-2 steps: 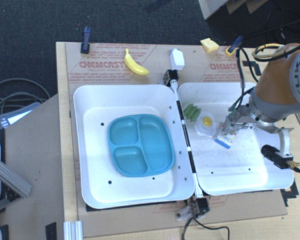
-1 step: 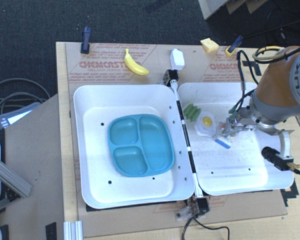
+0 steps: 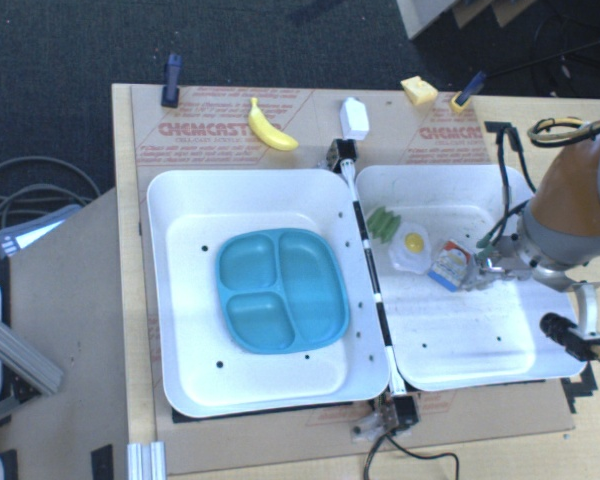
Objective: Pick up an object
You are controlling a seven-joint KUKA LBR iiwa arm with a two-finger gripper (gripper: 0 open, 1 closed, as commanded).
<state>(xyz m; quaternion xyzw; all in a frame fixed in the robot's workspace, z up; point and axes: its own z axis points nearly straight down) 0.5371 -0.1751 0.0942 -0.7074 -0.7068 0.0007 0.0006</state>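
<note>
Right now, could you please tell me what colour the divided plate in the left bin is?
The divided plate is light blue, seen best in the camera view.

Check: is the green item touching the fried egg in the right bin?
Apart. The camera view shows a strip of white bin floor between the green item and the fried egg.

floor (image 3: pixel 60 48): dark carpet | bench (image 3: pixel 140 268): pale wood (printed cardboard on top)

Green item (image 3: pixel 384 224): I see it lying flat, upper left of right bin (image 3: pixel 500 348).
Fried-egg toy (image 3: pixel 412 247): white, yellow centre, just beside the green item.
Blue-red packet (image 3: pixel 449 267): tilted, near the egg.
</note>
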